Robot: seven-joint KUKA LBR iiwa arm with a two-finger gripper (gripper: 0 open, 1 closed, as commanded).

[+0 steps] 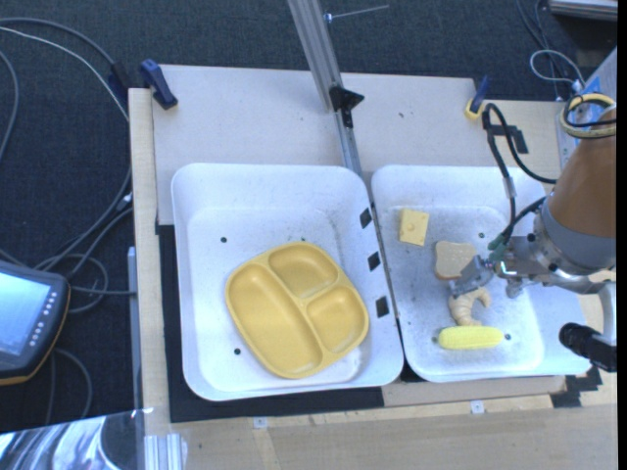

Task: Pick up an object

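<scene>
The right bin (509,360) holds a yellow cheese wedge (413,227), a tan bread slice (452,258), a pale croissant-shaped piece (464,308) and a yellow corn cob (470,338). My gripper (474,279) reaches in from the right and hangs low over the spot between the bread slice and the croissant piece, its tip overlapping both. Whether it touches either one is unclear. The cheese wedge lies apart at the far left of the bin, and the corn cob lies near the front wall.
In the left bin (196,204) sits a yellow divided plate (297,307). A metal pole (323,57) rises at the back between the bins. The arm (588,213) and its black cables (505,155) cover the right bin's right side.
</scene>
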